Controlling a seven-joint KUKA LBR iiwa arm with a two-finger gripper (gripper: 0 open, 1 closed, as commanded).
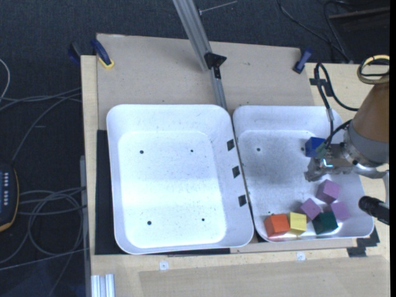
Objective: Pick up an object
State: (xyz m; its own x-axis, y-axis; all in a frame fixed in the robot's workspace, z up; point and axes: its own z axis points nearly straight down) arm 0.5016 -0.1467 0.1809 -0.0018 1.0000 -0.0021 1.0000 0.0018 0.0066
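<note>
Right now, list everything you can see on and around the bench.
bins: 2, white, side by side on the bench; left bin, right bin
purple blocks: 3, right bin, near right corner
orange block: 1, right bin, near edge
yellow block: 1, beside the orange block
green block: 1, right of the yellow block
blue block: 1, right bin, next to the gripper
clamps: 2, blue, far bench corners
metal bar: 1, grey, slanting over the far bench edge
cables: black, on the dark floor at left
arm: 1, grey, from the right
gripper: 1, over the right bin
</note>
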